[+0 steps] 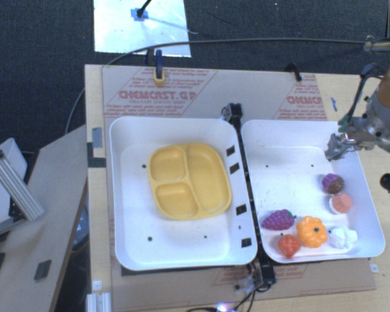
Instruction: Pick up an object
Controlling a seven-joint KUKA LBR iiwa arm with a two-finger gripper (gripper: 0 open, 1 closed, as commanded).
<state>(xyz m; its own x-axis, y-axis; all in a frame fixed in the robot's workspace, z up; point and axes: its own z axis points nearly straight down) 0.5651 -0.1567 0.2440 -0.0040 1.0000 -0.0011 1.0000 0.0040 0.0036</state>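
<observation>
The right bin (pixel 292 168) holds several toy foods along its near and right side: a purple grape bunch (pixel 278 220), a red strawberry (pixel 288 245), an orange pumpkin (pixel 312 231), a white piece (pixel 342 237), a pink round piece (pixel 341 203) and a dark purple piece (pixel 333 183). My gripper (pixel 336 147) hangs at the bin's far right edge, above and a little behind the dark purple piece. Nothing shows between its fingers.
The left bin (pixel 130 174) contains a yellow divided tray (pixel 189 180). A black hinge strip with clips (pixel 239 174) runs between the bins. The arm (pixel 383 109) enters from the right. A cable crosses the bench's far side.
</observation>
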